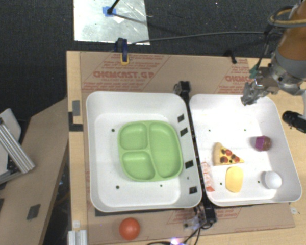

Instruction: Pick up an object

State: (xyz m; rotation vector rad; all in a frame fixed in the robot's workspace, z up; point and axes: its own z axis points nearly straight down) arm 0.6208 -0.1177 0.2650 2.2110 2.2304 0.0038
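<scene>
Closest to where I'm standing there's a small orange-red ball (129,228) sitting on the brown cardboard-covered surface (143,73), outside both bins, so it's not really in play for a grab. Just behind it, the left shallow white bin (99,131) holds a light green plastic tray with three compartments (150,150), lying flat in the middle and taking up most of the floor, probably there as a drop-off spot. The right shallow white bin (283,188) has all the pickable stuff clustered in its near half: a yellow oblong block (234,179), a toy pizza slice with red dots (226,154) just behind it, a small white round object (271,179) near the right corner, and a small purple lump (262,143) a bit further back. Any of those could be the target, I'd guess, since the task doesn't say which. Further back, the tool (249,96) hangs over the far rim of the right bin, well apart from all four items, with nothing in it. Honestly I cannot tell whether it is spread or pressed together, it's too small and dark from here. The grey and orange arm (296,40) is cut off at the right edge. At the very back a crinkly silver sheet (110,14) lies on the dark floor.
</scene>
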